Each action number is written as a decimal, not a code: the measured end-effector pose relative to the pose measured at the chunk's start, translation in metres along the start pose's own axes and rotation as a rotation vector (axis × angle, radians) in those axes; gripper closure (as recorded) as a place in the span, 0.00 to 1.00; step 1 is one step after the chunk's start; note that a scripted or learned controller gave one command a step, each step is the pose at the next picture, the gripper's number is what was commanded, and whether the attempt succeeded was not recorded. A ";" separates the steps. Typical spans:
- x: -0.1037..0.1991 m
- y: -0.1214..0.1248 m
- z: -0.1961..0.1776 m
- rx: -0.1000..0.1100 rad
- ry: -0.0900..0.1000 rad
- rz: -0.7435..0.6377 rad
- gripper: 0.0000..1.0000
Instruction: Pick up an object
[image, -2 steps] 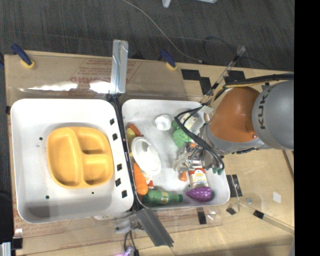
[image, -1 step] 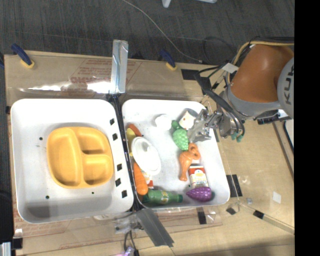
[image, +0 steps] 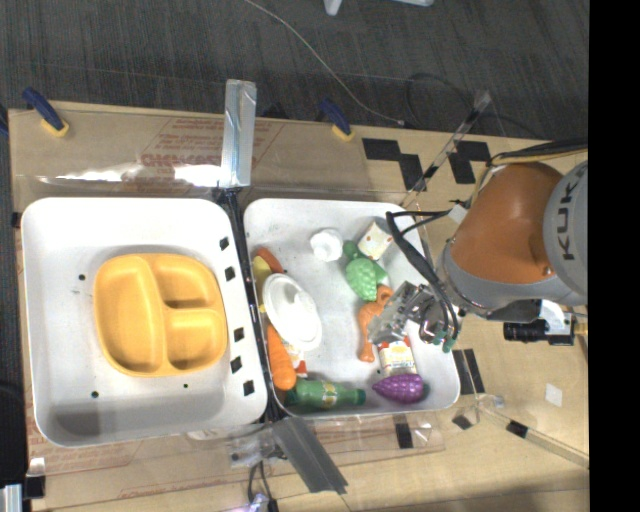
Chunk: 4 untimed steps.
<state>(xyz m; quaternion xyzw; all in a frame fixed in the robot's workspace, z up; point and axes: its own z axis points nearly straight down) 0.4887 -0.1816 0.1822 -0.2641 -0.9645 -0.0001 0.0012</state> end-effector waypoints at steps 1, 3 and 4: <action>-0.037 -0.011 0.010 0.000 -0.004 0.277 1.00; -0.042 0.090 -0.053 -0.006 -0.006 0.516 1.00; 0.037 0.060 -0.062 -0.001 -0.001 0.623 1.00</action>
